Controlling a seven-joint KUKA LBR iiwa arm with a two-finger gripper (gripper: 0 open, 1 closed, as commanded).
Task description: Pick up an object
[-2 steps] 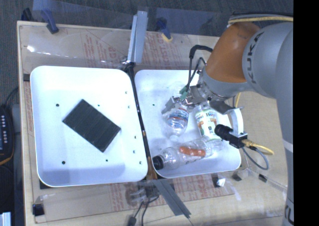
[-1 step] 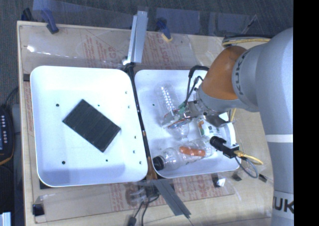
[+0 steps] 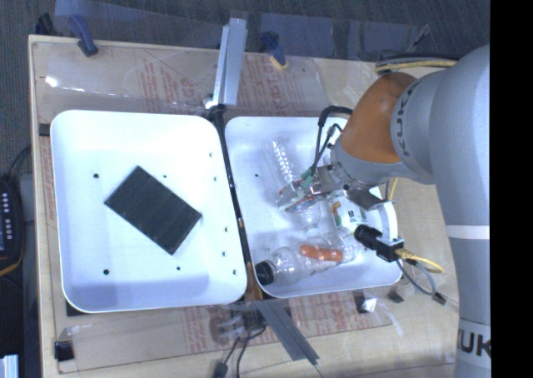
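1. Bottle [image 3: 281, 160] lies in the right bin [image 3: 250, 139], long axis toward the desk's far edge, just left of my hand [image 3: 310, 186].
2. Whether my hand is clenched, I cannot tell.
3. Left bin [image 3: 75, 135] holds a dark slab [image 3: 152, 209]; an orange piece [image 3: 321, 253] lies nearer the right bin's front.

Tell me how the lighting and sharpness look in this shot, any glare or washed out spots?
Camera view: bright, even light; the left bin is nearly blown out white, the dark pad stands out sharply. The clear bottle in the right bin is hard to make out against the white. The bench's plastic sheeting shows faint glare.
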